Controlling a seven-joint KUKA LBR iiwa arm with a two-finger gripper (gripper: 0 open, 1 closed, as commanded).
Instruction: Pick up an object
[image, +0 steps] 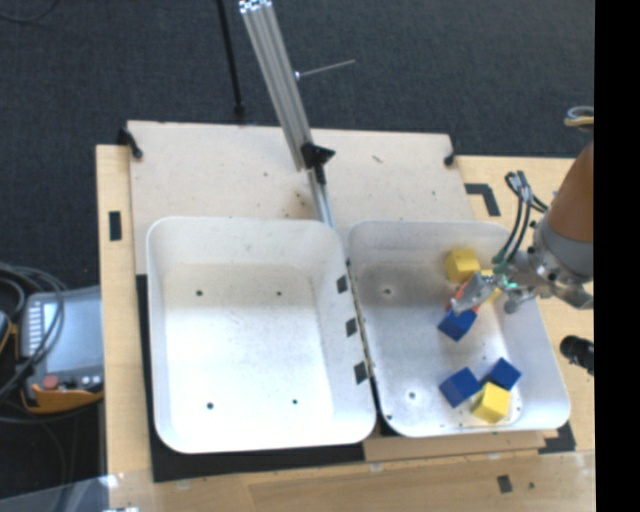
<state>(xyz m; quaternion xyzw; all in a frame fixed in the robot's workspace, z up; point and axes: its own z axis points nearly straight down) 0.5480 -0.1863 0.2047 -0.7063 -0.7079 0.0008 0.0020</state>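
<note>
My gripper (474, 296) hangs over the right bin (400, 300), reaching in from the right. A blue block (457, 325) lies just under and to the left of its tip; whether they touch is unclear. Just above the gripper sits a yellow block (461, 264). Near the bin's front right corner two blue blocks (459, 386) (503, 374) and another yellow block (491, 402) are clustered together.
The left bin (250, 330) stands beside the right one, their rims meeting at the middle. A slanted metal rail (285, 95) rises from the back of the bench. Cables (520, 200) trail along the arm at the right.
</note>
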